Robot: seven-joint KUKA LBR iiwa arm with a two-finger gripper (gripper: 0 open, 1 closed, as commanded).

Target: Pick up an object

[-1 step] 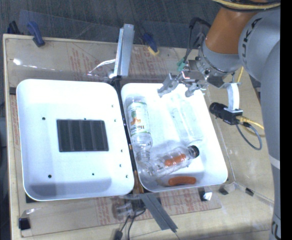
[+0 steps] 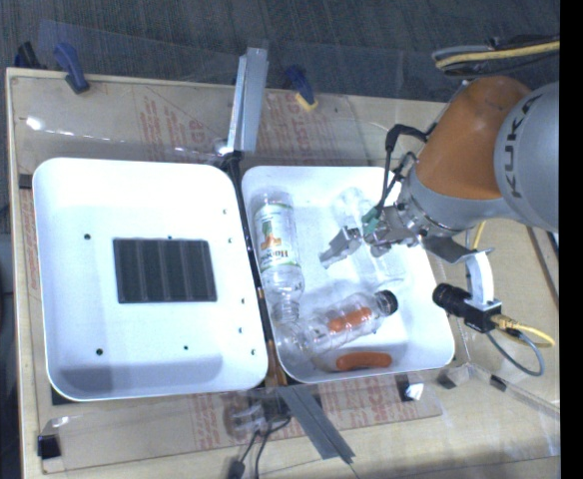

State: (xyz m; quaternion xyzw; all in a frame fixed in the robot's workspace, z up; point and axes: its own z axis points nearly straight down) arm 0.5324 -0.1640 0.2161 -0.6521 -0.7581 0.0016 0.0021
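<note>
My gripper (image 2: pixel 356 243) hangs over the middle of the right bin (image 2: pixel 426 342), with the grey and orange arm (image 2: pixel 471 153) reaching in from the right. A clear bottle with an orange and green label (image 2: pixel 277 252) lies along the bin's left wall. A second clear bottle with a black cap (image 2: pixel 351 317) lies slanted just below the gripper. An orange-red sausage-shaped object (image 2: pixel 363 361) rests by the near wall. Something clear and crumpled (image 2: pixel 354 206) sits just beyond the gripper. I see nothing held.
The left bin (image 2: pixel 72 218) holds a dark ribbed rectangle (image 2: pixel 165 269) in its middle. A black cylindrical fitting with cables (image 2: pixel 463 304) sticks out at the right bin's right rim. Blue clamps (image 2: pixel 72 68) and a metal bar (image 2: pixel 247 98) stand behind the bins.
</note>
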